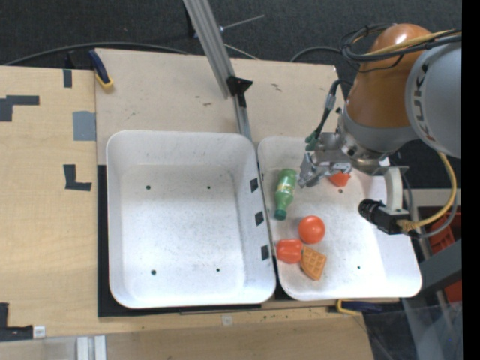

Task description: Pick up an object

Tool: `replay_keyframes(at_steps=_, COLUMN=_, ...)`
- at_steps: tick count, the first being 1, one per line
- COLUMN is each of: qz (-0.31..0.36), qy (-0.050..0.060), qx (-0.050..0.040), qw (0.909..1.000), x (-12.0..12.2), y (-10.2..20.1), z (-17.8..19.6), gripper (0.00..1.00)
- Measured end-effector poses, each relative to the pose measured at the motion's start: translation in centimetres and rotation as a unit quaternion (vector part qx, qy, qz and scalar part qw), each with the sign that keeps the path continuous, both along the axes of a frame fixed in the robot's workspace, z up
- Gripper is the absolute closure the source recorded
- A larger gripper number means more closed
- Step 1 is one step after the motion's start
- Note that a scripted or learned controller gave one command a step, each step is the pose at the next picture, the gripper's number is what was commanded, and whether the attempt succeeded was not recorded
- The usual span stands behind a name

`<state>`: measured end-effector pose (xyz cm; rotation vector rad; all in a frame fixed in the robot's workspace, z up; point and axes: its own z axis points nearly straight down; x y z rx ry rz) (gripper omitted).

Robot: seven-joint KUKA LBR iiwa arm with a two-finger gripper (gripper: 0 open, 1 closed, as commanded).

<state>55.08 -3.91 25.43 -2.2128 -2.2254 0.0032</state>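
Right bin (390, 276) holds a waffle (313, 262), two tomatoes, a green bottle (284, 192) and a small red piece beside my end effector (319, 169), whose opening I cannot tell.

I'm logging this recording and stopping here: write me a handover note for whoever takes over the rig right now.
Gripper: low over the right bin, near its back; whether it is open or shut cannot be told, and no object is seen in it.
Objects, all in the right bin: green bottle beside the gripper, small red piece just behind it, orange-red ball, red piece, waffle-like piece.
Done: no pick visible.
Left: grasp and lift one object.
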Motion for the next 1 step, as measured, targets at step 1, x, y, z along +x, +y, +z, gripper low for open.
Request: replay_keyframes(at_steps=1, qz=0.000, qy=0.000, qx=-0.0001, qw=1.0000, x=-0.51, y=4.33, z=-1.42, gripper=1.00)
